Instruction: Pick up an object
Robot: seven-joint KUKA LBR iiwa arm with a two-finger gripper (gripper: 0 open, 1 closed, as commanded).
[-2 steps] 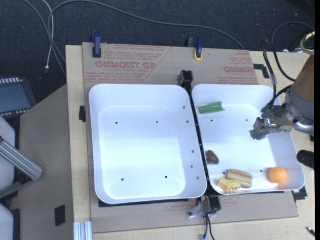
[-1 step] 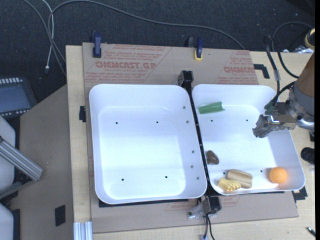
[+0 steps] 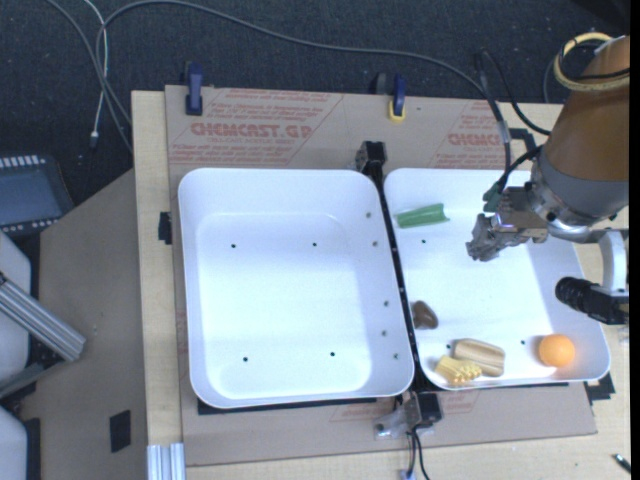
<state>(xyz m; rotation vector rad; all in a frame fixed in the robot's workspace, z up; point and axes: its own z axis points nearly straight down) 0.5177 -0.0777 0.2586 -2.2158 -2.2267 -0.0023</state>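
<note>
Gripper (image 3: 487,240) of mine hovers over the right bin (image 3: 520,293) near the green piece (image 3: 420,215), apparently to descend; grip state indeterminable.

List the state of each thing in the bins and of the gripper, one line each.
gripper: over the right bin, holding nothing visible
green piece: lying flat, far end of right bin
brown piece: resting by the divider
hot dog: lying at near edge
corn: lying beside hot dog
orange: resting in near right corner
</note>
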